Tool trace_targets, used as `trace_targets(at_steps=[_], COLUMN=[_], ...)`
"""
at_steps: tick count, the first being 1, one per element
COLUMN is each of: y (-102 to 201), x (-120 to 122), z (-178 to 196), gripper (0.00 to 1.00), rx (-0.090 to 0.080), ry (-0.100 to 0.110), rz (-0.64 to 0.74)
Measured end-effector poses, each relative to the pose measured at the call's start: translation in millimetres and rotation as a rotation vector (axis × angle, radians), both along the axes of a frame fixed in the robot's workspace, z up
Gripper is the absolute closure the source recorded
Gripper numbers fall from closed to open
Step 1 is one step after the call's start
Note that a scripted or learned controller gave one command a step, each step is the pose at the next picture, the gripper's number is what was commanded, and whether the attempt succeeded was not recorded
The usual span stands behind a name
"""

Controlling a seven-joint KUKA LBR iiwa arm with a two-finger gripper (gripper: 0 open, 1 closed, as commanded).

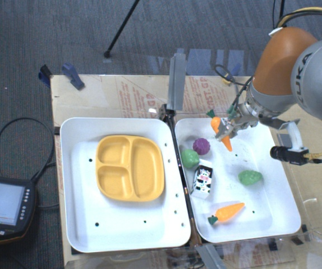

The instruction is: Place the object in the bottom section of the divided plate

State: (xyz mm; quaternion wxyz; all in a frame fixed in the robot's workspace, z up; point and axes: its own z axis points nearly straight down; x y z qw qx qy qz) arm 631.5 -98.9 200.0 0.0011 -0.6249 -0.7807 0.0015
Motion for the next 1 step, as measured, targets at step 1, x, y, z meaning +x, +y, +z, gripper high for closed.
trace_targets(at_steps=[1], y=[82.9], x=[3.7], z=[-13.8], gripper=[1.00], rx=[0.003], ry=[-0.001], rz=[0.405])
